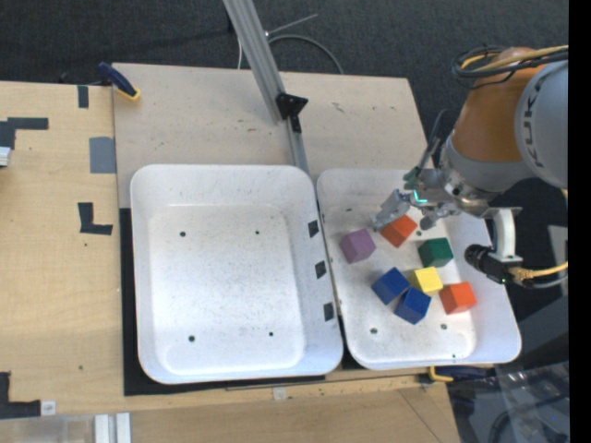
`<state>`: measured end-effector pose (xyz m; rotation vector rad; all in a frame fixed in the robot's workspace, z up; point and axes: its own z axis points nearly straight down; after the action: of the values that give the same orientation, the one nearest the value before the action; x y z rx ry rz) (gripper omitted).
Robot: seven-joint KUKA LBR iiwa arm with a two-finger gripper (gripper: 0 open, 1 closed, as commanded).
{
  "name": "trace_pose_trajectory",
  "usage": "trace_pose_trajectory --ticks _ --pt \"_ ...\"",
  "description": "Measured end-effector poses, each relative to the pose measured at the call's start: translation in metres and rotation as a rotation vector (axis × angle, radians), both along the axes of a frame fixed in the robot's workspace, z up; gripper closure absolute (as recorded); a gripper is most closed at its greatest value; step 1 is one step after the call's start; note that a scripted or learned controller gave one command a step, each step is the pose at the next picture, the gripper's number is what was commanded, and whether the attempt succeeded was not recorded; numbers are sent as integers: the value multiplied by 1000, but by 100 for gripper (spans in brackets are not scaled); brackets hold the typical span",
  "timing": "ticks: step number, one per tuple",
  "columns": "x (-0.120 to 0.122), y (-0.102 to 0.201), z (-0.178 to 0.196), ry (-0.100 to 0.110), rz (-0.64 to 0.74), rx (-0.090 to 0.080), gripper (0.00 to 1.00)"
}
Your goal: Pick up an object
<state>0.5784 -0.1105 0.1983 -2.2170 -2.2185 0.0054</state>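
Currently the gripper (406, 212) sits low over the upper part of the right bin (489, 344), fingers spread, one grey finger (388, 216) angling down-left. An orange block (399, 231) lies right at the fingertips, touching or nearly so; can't tell if it's actually between them, so not calling it a grasp. Jaws read as apart, nothing visibly pinched.

Other blocks in the same bin: purple block (357, 245) just left of the orange one, green block (435, 251) just right and slightly lower. Below that, a yellow block (428, 280) with a blue block (390, 284) to its left and a second blue block (412, 305) under it, all three close, likely touching. Red-orange block (457, 296) just right of the yellow.

Arm (503, 127) comes in from the right, orange band above the wrist, yellow cable looped near the top.

Left bin (148, 192) sits beside the right one, rims adjacent. A metal rail (254, 40) runs diagonally from the top down to the gap between bins. Blue-and-yellow clamp (118, 79) at the bench's far left corner.
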Motion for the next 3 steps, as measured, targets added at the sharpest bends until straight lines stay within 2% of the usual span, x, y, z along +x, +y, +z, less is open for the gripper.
trace_pose_trajectory --ticks 1,2,3 --pt "1 0 3 -5 1 -1 0" --pt "1 4 -61 2 0 -1 0" --pt "7 4 -83 -23 1 -3 0"
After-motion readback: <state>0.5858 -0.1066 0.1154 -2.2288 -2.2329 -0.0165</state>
